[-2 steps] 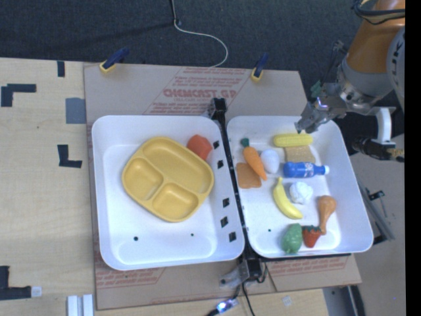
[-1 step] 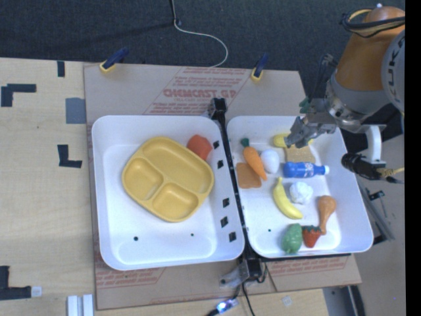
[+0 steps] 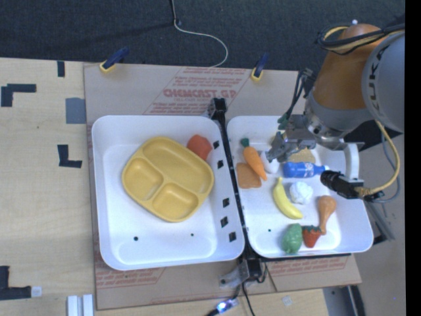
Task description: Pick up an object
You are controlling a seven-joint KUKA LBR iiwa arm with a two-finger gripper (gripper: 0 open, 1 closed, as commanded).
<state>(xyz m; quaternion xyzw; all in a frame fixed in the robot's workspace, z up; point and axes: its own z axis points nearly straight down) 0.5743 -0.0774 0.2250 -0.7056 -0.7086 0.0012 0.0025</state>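
nearest me in the right bin (image 3: 358, 239) i see the broccoli (image 3: 291, 237), drumstick (image 3: 324, 210) and banana (image 3: 287, 200) lying untouched, so i judge the pick not yet made. farther back the gripper (image 3: 281, 147) sits low over the carrot (image 3: 254, 162) and blue bottle (image 3: 303, 170). i can't tell its opening, nothing visibly held.

Arm bent low — gripper (image 3: 279, 149) (dark) down.
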